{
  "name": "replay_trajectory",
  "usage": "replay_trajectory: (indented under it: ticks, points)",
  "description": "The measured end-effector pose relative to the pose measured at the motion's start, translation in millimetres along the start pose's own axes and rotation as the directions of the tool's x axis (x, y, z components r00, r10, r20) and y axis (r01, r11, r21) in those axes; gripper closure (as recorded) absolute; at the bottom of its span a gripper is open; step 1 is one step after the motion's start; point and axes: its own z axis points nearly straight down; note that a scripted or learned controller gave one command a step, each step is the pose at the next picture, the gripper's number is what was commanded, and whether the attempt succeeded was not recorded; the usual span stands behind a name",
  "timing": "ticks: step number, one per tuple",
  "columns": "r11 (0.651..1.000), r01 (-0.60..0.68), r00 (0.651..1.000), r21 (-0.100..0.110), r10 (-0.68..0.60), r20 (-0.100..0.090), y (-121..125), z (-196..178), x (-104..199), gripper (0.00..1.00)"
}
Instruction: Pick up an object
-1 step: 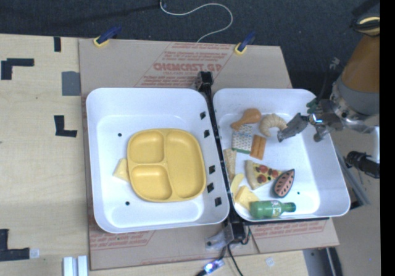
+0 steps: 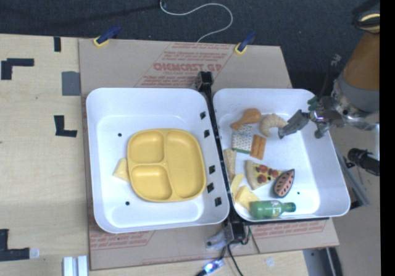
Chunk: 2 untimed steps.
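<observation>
White bins sit side by side on your counter (image 2: 55,89). Your tool (image 2: 307,123) hangs over the right bin (image 2: 321,176), fingers spread apart with nothing between them, one tip just beside the croissant (image 2: 271,123). Below it lie a pizza slice (image 2: 260,174) and a green bottle (image 2: 271,209). The left bin (image 2: 102,145) holds a yellow divided plate (image 2: 166,165).

The bench (image 2: 37,163) was light wood w/ black tape marks (image 2: 62,125) on its left part. A brown cardboard sheet (image 2: 179,65) lay flat on it — red print near the far edge, clamps (image 2: 108,35) at both far corners. Two white bins sat on the cardboard side by side, touching — left bin (image 2: 102,114), right bin (image 2: 324,188).
</observation>
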Motion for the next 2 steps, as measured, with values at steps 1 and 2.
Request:
replay_trajectory:
  ticks: [1,2]
  points:
    - [1.0,0.0,1.0,0.002,0.0,0.001,0.8,61.5,-4.2,0.0]
    - [1.0,0.001,1.0,0.001,-0.001,0.0,9.7,112.5,1.3,0.0]
